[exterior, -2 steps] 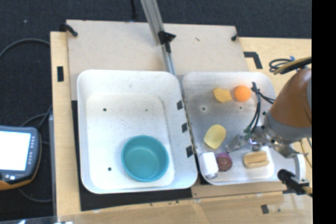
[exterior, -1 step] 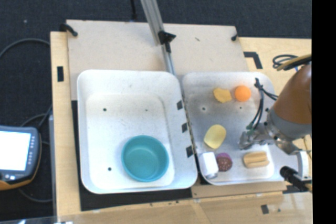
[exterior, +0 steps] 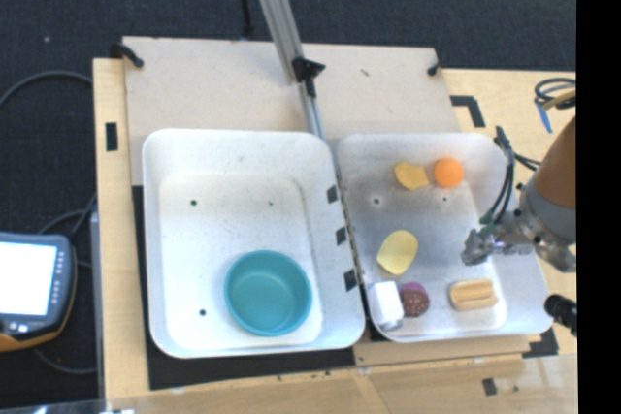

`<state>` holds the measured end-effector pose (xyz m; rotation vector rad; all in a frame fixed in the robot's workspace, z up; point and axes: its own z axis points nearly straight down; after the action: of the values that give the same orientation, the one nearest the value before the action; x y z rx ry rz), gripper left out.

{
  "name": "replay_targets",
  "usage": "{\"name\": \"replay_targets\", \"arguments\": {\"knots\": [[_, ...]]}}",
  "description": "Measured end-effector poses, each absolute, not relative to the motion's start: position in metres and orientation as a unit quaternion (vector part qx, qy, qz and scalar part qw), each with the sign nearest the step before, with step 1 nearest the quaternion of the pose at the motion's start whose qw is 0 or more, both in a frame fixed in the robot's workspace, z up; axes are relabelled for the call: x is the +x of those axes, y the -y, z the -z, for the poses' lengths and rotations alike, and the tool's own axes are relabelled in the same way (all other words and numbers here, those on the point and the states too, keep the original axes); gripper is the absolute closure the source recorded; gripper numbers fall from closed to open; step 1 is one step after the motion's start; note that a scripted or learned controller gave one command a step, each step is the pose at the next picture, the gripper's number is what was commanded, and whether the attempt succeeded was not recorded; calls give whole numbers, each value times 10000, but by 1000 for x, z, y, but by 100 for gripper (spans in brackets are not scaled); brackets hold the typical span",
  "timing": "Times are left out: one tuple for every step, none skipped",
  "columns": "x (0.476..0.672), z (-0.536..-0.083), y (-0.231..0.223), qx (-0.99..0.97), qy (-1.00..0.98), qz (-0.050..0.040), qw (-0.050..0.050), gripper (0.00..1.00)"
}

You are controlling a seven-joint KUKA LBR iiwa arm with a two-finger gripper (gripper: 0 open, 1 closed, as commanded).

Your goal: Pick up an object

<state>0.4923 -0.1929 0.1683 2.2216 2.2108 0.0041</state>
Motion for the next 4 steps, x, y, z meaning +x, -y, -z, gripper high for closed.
{"name": "replay_targets", "arguments": {"knots": [[498,-213,197,7059,-7083,-13,35,100],[510,-266,200,7058,-7084,-14,39,100],[521,-255,153,7047,-7095,-8,10,100],[519,-261,100,7044,-7098,-11,5,100]]}}
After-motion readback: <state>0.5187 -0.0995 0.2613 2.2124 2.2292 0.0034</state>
